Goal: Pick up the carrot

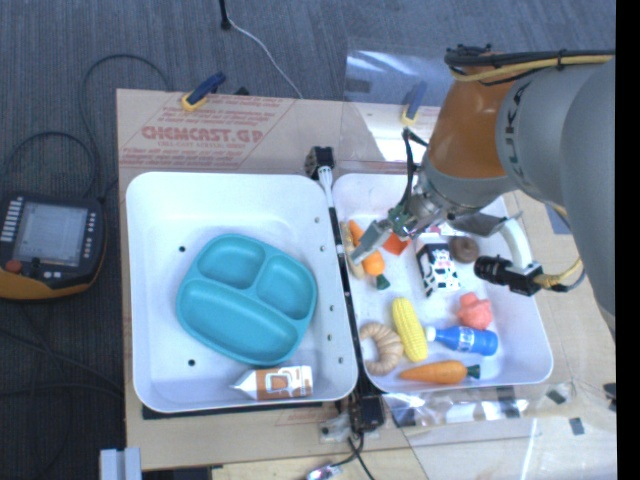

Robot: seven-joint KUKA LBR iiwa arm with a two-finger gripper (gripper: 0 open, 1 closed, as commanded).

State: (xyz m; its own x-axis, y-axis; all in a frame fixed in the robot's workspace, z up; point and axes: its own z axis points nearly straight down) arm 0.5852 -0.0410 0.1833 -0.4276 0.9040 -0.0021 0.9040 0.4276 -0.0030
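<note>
The gripper (385,236) hangs with fingers spread, holding nothing, over small orange pieces in the right bin (535,363). The carrot (434,373) lies untouched near that bin's front edge, well apart, so the approach is unfinished; next it likely must shift over the carrot and descend.

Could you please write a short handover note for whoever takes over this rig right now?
Gripper: low over the upper left part of the right bin, above small orange pieces; nothing visibly held.
Carrot: lying along the near edge of the right bin, below the corn and the blue bottle, apart from the gripper.
Done: nothing yet; carrot not picked.
Left: move to the carrot, grasp and lift it.
</note>
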